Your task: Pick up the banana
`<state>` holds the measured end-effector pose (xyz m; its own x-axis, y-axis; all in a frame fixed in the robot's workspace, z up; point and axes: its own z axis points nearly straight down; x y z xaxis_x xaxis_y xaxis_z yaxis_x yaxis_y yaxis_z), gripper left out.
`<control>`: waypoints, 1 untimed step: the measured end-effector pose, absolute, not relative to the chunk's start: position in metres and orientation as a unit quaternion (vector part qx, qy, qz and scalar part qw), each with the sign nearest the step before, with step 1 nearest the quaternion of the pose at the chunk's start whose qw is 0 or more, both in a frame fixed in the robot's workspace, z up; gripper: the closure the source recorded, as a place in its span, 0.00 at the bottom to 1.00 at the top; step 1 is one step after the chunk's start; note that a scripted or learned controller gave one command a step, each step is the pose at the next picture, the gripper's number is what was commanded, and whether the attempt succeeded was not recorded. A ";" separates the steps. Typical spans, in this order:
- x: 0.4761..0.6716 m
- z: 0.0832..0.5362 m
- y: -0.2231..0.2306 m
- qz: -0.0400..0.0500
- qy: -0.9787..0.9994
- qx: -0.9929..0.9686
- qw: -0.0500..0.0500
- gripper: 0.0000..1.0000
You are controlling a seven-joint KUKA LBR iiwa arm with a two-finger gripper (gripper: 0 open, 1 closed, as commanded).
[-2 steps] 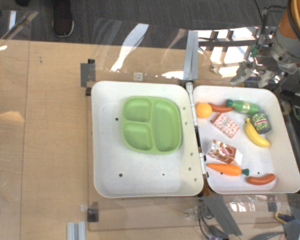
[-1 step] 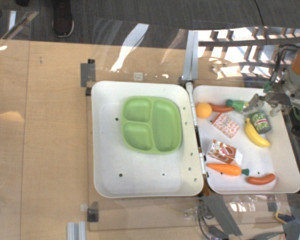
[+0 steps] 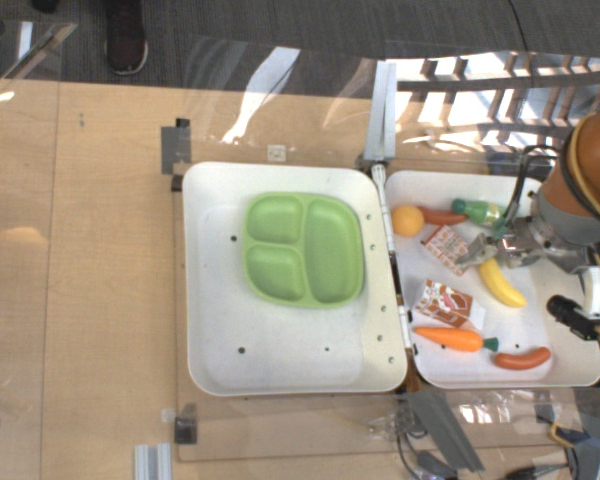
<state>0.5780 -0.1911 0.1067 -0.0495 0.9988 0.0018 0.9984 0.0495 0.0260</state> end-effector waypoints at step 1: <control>0.581 0.119 -0.190 0.012 0.725 0.688 0.012 1.00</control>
